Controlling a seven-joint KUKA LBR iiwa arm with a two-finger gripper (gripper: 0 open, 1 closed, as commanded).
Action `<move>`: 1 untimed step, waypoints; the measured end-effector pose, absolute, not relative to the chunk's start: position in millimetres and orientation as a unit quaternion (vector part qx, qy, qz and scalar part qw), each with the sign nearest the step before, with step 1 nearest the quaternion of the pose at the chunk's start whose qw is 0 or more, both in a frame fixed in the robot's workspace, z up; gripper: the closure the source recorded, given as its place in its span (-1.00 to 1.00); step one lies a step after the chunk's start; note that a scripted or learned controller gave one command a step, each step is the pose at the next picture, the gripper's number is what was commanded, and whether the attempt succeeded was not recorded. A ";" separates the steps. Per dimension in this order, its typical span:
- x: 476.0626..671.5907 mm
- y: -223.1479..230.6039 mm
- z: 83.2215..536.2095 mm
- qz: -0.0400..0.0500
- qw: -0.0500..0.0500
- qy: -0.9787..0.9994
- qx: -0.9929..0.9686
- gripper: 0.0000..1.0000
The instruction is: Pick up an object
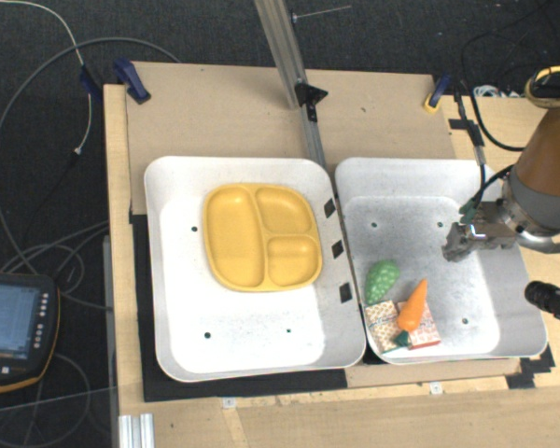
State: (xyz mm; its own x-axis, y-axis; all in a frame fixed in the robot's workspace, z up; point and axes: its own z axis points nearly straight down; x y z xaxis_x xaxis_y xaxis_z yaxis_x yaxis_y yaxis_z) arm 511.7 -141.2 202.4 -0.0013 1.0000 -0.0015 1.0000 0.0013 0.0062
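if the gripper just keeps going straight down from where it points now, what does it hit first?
Most likely bare floor of the right bin. The gripper sits above an open patch; the green object and carrot lie off toward the near corner. Height is unclear.

A flat, pale brown wooden bench (224,110) carried two shallow white plastic bins side by side, the left bin (168,278) and the right bin (401,180) touching along their inner edges. A black mat (142,343) lay under the bins, its dark border showing along their left and front sides.
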 end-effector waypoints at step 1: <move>504.5 -138.0 260.6 0.002 0.003 0.708 0.706 1.00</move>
State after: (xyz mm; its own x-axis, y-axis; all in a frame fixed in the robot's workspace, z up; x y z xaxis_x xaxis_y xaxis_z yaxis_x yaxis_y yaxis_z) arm 504.5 -138.0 260.6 -0.0020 1.0000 -0.0018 1.0000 0.0020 0.0077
